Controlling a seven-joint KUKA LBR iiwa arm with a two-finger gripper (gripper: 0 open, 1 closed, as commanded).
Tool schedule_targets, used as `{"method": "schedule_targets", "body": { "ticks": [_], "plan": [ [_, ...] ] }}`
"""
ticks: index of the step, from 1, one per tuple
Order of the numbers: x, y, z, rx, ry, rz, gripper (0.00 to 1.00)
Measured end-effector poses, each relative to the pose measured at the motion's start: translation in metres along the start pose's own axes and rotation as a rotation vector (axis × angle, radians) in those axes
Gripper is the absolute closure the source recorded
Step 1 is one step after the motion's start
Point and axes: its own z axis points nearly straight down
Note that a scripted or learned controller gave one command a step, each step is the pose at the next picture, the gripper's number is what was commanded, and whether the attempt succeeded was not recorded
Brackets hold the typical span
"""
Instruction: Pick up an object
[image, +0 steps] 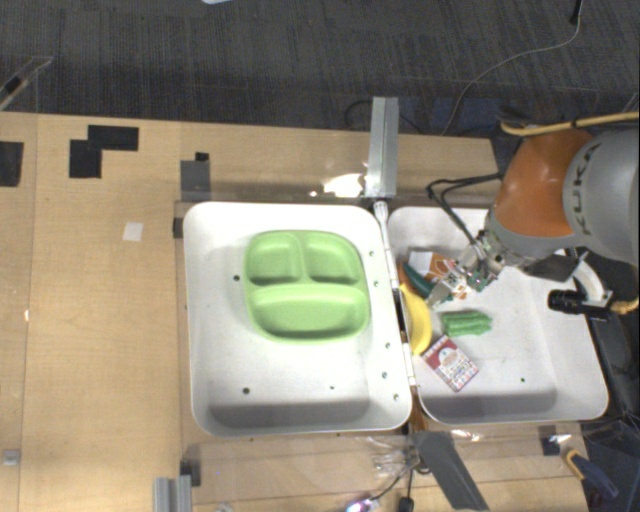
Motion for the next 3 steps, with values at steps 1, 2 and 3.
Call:
{"method": "schedule_targets", "body": {
  "ticks": [1,2,3],
  "plan": [
    [-0.064,0.008,0.005,0.023,0.037,0.028,0.0],
    [-0.063,0.008,-0.004,0.029,0.042,0.022,1.0],
    [-0.022,0.022,0.002,0.009,0.008,0.13,1.0]
  ]
}}
